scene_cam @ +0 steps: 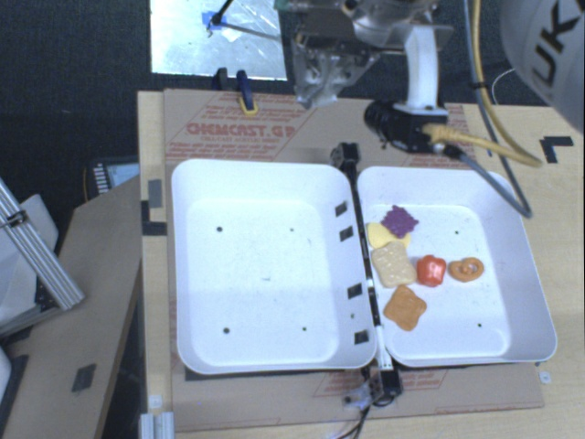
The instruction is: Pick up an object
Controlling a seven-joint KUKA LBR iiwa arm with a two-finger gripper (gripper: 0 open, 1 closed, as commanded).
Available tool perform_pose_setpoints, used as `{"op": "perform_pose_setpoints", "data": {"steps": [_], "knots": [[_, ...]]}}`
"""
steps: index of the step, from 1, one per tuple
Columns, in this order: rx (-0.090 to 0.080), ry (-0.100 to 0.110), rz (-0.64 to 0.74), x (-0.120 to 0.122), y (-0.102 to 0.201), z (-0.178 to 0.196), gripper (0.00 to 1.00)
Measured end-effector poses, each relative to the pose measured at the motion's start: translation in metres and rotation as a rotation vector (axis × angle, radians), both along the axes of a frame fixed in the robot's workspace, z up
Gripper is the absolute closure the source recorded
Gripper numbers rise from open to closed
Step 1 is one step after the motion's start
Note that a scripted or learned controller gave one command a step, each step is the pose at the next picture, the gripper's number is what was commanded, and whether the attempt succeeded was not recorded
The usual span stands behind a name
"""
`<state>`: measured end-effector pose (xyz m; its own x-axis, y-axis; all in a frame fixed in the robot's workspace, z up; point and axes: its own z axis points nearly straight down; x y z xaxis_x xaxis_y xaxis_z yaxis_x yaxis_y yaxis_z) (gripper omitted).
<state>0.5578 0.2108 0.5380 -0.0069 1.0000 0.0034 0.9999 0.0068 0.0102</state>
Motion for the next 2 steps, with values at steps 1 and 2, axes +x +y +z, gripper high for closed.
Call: {"op": "perform_pose_setpoints", "data": {"steps": [1,2], "knots": [[-0.003,0.011,-0.007,-0.056,-0.04,-0.003,1.0],[0.0,0.006,0.0,-0.054,-0.037,0.009,1.0]]}}
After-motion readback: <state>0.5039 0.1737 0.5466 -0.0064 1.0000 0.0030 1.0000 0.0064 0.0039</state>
